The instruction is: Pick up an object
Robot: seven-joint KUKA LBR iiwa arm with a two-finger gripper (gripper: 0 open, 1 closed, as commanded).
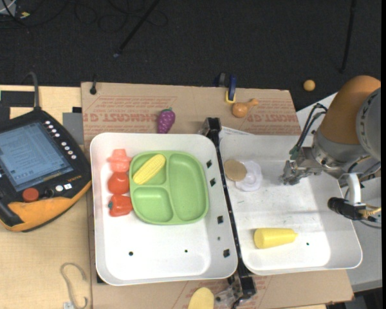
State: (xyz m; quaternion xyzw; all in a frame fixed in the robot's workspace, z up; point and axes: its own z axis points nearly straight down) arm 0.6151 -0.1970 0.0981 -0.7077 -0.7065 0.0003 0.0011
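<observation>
The gripper was positioned low over the right bin, presumably for a pick; whether it was open could not be told. The yellow wedge lay nearer, the tan disc to its left.

Two shallow white plastic bins are seen with a smooth, faintly glossy finish. A green divided plastic plate looks smooth and satiny. Matt brown printed cardboard lies beneath, and the pale wood-grain surface appears matt.
</observation>
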